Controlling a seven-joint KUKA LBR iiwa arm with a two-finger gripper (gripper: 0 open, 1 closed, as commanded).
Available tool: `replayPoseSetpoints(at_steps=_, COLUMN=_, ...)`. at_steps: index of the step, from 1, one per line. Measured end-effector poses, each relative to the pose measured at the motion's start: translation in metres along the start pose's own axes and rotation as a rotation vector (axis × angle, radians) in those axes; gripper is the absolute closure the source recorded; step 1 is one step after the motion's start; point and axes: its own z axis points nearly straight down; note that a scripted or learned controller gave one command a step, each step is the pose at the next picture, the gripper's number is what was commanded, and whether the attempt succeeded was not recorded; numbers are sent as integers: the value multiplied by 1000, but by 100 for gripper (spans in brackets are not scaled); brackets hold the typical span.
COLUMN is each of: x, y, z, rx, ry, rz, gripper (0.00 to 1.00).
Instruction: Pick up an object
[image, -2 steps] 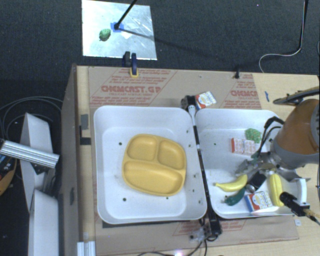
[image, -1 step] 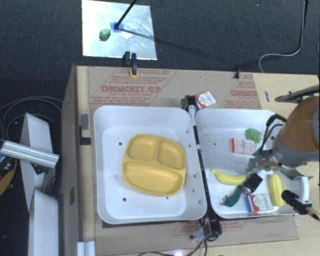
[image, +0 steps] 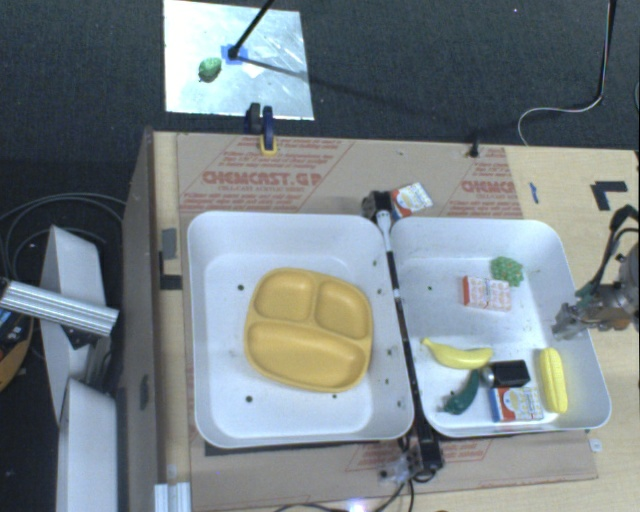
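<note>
The right bin (image: 440, 240) holds several small items. A green leafy piece (image: 507, 269) lies at the back beside a red and white carton (image: 485, 292). Toward the front are a yellow banana (image: 459, 353), a black box (image: 511, 373), a dark green piece (image: 462, 396), a blue and red carton (image: 516, 403) and a yellow corn cob (image: 553, 379). My gripper (image: 577, 318) is at the bin's right rim, just above the corn cob and right of the red and white carton. I see nothing in it.
The left bin (image: 215, 270) bears a yellow divided plate (image: 308, 328). A small carton (image: 411, 199) lies on the cardboard behind the bins. Grey metal parts (image: 60, 305) stand left of the bench.
</note>
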Motion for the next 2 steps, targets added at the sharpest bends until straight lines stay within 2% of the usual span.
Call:
replayPoseSetpoints(at_steps=1, x=1, y=0, z=1, rx=2, ry=1, rz=-1, gripper=0)
replayPoseSetpoints(at_steps=2, x=64, y=33, z=79, rx=6, ry=4, rz=-4, gripper=0)
